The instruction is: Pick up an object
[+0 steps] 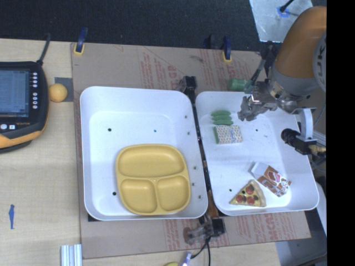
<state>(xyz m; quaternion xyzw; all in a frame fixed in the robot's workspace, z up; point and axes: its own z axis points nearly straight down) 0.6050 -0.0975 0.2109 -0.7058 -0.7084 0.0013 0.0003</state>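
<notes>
The right bin [288,201] holds a green pea pod [221,117] at its far left, with a pale patterned block [228,134] just in front of it. A pizza slice toy [249,195] and a red-and-white packet [272,180] lie near its front edge. My gripper [248,111] hangs over the far part of the right bin, to the right of the pea pod and apart from it. Nothing shows between its fingers.
The left bin [100,110] carries a yellow divided plate [153,178]. A tablet controller [19,103] and an orange ball [57,92] lie on the bench at the left. A green object [238,84] sits behind the right bin. Clamps hold the board's edges.
</notes>
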